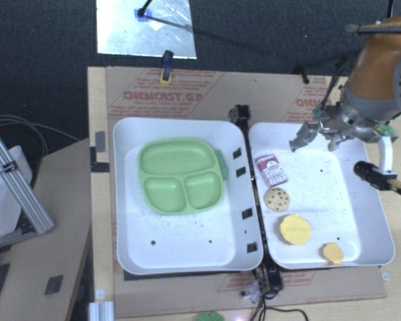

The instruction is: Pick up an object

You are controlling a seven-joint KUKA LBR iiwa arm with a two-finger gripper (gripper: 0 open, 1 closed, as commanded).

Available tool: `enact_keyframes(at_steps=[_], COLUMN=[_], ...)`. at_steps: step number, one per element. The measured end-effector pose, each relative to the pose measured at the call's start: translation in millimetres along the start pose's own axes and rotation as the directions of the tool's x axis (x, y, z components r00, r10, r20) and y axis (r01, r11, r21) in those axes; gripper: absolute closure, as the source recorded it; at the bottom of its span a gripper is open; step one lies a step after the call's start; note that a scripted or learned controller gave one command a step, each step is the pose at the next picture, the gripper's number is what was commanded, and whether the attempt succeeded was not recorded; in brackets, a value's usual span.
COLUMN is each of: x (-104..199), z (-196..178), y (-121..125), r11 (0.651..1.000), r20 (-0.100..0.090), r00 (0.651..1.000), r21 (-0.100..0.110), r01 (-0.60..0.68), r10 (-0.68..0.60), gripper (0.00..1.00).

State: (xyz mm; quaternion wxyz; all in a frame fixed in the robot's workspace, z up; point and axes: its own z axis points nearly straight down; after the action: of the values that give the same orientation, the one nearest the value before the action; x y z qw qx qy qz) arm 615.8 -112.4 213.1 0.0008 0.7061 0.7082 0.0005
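A robotics lab: white bins (187, 259) on a cardboard-covered bench (207, 89).

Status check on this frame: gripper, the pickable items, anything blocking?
Gripper over right bin's far edge, nothing seen held. Red packet, cookie, yellow disc, small yellow piece lie apart, none touched. No obstruction.

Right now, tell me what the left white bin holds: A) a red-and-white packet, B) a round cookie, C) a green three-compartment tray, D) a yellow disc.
C: the green three-compartment plastic tray lies in the left shallow white bin.
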Motion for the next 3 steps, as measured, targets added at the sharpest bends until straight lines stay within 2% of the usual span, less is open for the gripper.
enact_keyframes(at_steps=[1, 2, 3], x=[-8.0, 30.3, 27.1], z=[130.4, 127.3, 118.3], y=[-56.6, 15.3, 10.7], r11=[1.000, 1.000, 1.000], r20=[-0.004, 0.000, -0.002], r00=[1.000, 1.000, 1.000], r21=[0.002, -0.007, 0.005], r01=[-0.007, 0.006, 0.001], r10=[0.007, -0.006, -0.001], gripper=[0.00, 0.00, 1.00])
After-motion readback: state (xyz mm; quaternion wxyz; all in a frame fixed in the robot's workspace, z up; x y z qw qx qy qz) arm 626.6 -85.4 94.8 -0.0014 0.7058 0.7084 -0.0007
